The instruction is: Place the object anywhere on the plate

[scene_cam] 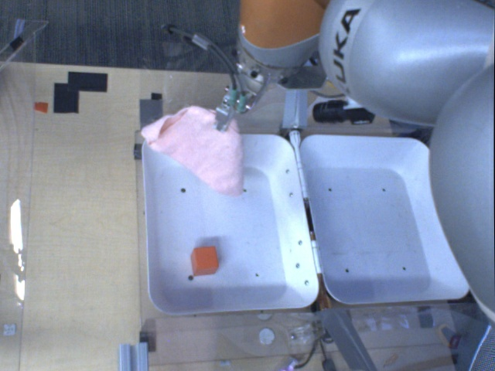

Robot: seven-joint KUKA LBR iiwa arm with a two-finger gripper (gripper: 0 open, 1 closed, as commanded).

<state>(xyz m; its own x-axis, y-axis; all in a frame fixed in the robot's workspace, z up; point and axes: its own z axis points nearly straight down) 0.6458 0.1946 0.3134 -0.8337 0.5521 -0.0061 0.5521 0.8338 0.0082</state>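
A pink cloth (203, 151) hangs over the far left corner of the left bin (255, 284), its lower tip pointing down into the bin. My gripper (226, 120) is at the cloth's upper right edge, with its narrow fingers pinched together on the fabric. The cloth looks drawn up toward the fingers there. A small orange cube (205, 260) lies on the floor of the left bin near its front, well apart from the gripper and the cloth.
The right bin (371, 284) stands beside the left one, with a thin gap between them. The arm's big grey body (418, 45) and orange band (278, 6) hang over the back and right of the bench. Black marks (77, 90) lie on the tabletop at far left.
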